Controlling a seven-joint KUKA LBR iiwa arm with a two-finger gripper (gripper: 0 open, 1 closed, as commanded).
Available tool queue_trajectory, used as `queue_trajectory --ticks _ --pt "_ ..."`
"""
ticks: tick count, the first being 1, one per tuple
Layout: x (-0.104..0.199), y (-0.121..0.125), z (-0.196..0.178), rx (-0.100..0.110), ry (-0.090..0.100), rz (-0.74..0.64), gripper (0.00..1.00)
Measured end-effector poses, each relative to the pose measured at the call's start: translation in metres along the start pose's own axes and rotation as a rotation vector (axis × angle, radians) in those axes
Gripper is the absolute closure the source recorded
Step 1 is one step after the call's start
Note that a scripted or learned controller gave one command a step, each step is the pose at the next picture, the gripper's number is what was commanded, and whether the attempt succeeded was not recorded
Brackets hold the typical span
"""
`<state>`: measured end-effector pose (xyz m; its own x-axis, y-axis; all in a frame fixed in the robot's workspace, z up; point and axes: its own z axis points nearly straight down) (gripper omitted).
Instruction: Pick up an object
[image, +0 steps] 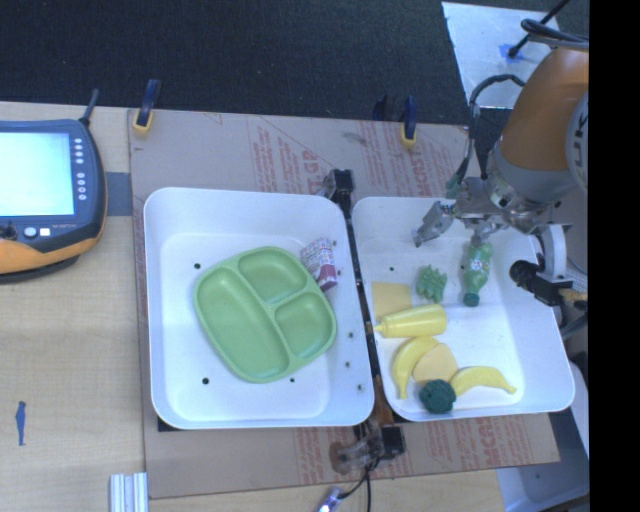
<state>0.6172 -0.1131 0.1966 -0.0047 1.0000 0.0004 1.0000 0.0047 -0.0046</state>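
My gripper (459, 227) hangs over the back of the right bin (530, 330), its fingers spread open with nothing between them. Just in front of it a small green bottle (473, 271) lies under the right finger, and a light green leafy toy (431, 283) sits a little to the left. Further forward are a yellow block (390, 297), a yellow bottle (411, 321), two bananas (407, 361) (484, 380), and a dark green broccoli (437, 397).
The left bin (170, 300) holds a green divided plate (265, 313) and a small striped can (321, 262) at its right wall. A tablet with an orange rim (45, 190) lies at the bench's left. Clamps (408, 118) sit along the back edge.
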Motion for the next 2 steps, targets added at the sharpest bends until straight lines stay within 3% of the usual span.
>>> queue_trajectory --ticks 1,2 --pt "-0.015 -0.009 0.091 0.003 -0.001 0.000 0.00" --pt "-0.053 0.039 0.105 -0.001 0.000 0.002 0.00"
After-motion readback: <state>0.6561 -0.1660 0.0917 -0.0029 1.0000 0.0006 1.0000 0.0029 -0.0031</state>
